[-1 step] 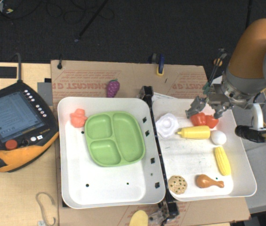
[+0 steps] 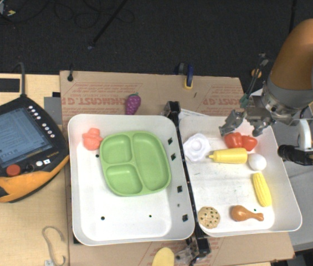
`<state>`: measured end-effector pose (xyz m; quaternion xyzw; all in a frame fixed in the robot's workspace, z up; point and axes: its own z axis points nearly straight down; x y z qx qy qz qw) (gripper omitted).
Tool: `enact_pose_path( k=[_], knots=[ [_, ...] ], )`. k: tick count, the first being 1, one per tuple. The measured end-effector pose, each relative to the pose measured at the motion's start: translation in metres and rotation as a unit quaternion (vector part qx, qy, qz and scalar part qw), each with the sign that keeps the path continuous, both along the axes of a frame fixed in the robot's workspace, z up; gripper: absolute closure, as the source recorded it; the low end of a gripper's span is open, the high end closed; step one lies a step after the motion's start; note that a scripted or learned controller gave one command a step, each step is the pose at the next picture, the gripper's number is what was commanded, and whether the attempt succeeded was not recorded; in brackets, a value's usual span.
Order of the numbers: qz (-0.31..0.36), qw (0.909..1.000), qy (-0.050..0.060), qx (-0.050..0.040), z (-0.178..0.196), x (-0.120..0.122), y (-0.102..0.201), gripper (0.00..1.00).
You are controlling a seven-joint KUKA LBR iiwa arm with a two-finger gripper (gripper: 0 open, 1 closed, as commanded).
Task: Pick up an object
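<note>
The gripper (image 2: 244,125) hangs over the far edge of the right bin (image 2: 289,215), its two grey fingers spread wide apart with nothing between them; the left finger (image 2: 229,124) and the right one straddle the space just above a glossy red toy pepper (image 2: 240,141), which lies near the fingertips, though contact cannot be told. The pepper is lumpy and plastic, its long axis running left to right. Just in front of it a yellow squeeze bottle (image 2: 229,157) lies on its side, nozzle pointing left toward a white ruffled piece (image 2: 196,147). A white egg (image 2: 257,162) sits at the bottle's right end. A ridged corn cob (image 2: 261,189) lies lengthwise front to back, beside a brown drumstick (image 2: 246,213) and a speckled cookie (image 2: 209,217). The left bin (image 2: 84,204) holds a smooth green divided plate (image 2: 134,163) and a pink toy (image 2: 92,139)
</note>
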<state>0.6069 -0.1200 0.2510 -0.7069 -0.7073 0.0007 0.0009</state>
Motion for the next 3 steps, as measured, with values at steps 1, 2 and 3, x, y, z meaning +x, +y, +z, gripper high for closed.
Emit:
enact_pose_path(
  k=[1, 2, 3],
  knots=[
    [0.001, 1.0, 0.002, 0.0003, -0.043, -0.001, 0.006, 0.0],
    [0.0, 1.0, 0.003, 0.0005, -0.107, 0.002, 0.008, 0.0],
    [-0.001, 1.0, -0.009, -0.0009, -0.137, 0.008, 0.008, 0.0]
  ],
)
